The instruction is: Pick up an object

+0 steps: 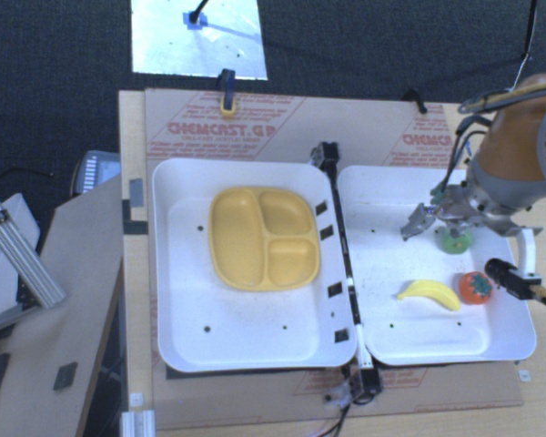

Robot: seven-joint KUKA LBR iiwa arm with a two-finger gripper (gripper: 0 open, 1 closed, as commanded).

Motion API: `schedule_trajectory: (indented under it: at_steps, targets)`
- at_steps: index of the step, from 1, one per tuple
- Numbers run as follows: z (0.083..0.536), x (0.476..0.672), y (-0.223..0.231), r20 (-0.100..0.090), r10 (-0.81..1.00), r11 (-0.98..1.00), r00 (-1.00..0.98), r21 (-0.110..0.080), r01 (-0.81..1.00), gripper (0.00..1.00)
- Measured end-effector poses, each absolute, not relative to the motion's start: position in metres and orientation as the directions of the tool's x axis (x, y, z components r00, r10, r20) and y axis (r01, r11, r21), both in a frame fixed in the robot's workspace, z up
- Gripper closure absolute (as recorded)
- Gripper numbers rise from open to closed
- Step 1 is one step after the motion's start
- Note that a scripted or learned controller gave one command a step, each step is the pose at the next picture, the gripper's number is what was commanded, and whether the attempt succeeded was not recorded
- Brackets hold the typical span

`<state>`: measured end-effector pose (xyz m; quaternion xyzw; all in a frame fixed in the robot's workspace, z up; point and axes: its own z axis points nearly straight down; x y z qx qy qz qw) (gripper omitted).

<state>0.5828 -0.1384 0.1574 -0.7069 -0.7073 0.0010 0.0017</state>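
My gripper [444,226] hangs low over the back of the right bin [382,335], open, with one grey finger [415,225] reaching out to the left. A small green object [455,240] lies just under it, partly hidden by the gripper, and nothing is held. A yellow banana [429,294] lies nearer the front of the bin. An orange-red round fruit [474,287] sits to the right of the banana.
The left bin [177,326] holds a yellow divided plate [262,238]. A black divider rail [338,262] runs between the two bins. The grey and orange arm [519,144] comes in from the right above the right bin.
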Motion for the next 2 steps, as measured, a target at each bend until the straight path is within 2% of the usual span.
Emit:
schedule_trajectory:
  at_steps: [1,2]
  targets:
    - [0.098,0.575,-0.141,0.001,1.0,0.0,0.0,-0.004,1.0,0.0]
    - [0.112,0.577,-0.142,-0.002,1.0,0.0,0.0,0.004,1.0,1.0]
